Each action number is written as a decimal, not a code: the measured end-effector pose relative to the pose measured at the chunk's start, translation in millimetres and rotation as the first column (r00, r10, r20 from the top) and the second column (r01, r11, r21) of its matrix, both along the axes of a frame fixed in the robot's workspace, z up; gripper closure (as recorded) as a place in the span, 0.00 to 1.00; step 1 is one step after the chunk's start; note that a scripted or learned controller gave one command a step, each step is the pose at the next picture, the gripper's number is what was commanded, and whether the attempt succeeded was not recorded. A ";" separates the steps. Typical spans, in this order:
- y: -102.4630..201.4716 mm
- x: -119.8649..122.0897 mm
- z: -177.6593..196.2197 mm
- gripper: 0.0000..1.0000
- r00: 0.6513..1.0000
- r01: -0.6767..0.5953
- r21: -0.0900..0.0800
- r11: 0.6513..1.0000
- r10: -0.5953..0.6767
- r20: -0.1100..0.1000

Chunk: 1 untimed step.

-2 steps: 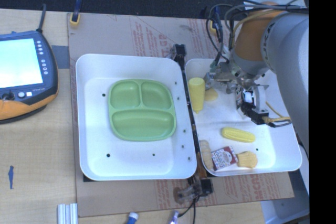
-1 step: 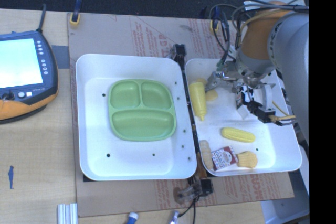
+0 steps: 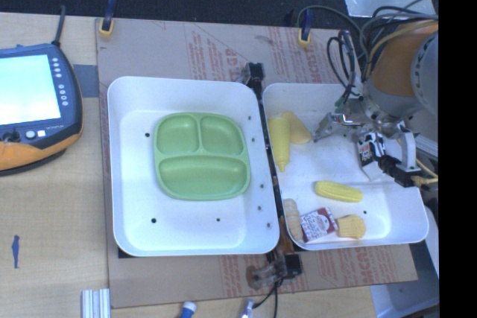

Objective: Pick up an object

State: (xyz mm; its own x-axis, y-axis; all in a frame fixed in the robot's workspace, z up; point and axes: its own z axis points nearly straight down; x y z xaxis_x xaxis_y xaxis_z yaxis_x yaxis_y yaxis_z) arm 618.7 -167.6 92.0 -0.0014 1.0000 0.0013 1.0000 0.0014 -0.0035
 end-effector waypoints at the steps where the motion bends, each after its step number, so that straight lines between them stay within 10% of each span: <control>1: -44.8 38.1 98.7 0.00 1.000 -0.001 -0.002 1.000 0.001 0.004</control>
State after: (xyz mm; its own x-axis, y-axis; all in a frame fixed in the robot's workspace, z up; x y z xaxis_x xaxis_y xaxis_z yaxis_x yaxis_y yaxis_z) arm 656.8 -212.3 190.7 -0.0026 1.0000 -0.0010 1.0000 0.0026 0.0003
